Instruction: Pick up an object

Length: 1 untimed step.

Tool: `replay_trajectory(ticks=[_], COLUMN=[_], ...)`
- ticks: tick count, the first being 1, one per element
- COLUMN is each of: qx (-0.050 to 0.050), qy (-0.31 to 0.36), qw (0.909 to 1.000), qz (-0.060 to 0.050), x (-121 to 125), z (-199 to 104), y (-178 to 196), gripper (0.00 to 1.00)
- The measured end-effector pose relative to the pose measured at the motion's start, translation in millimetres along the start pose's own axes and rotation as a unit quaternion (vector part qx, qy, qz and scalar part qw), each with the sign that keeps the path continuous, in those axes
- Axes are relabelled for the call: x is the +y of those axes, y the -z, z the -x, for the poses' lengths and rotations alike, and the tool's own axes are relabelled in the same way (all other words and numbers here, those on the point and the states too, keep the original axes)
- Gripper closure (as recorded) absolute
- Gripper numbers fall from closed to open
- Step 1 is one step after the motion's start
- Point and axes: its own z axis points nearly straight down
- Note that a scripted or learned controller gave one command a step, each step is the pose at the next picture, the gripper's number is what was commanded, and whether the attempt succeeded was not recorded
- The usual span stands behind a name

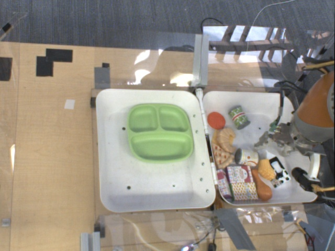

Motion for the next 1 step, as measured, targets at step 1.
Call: replay_trajectory(ticks=[1], qx=[0.0], qy=[0.067], qw=[0.9977], qz=[-0.004], x=[106.0], z=[-50.2], y=[-4.1], gripper=[0.0])
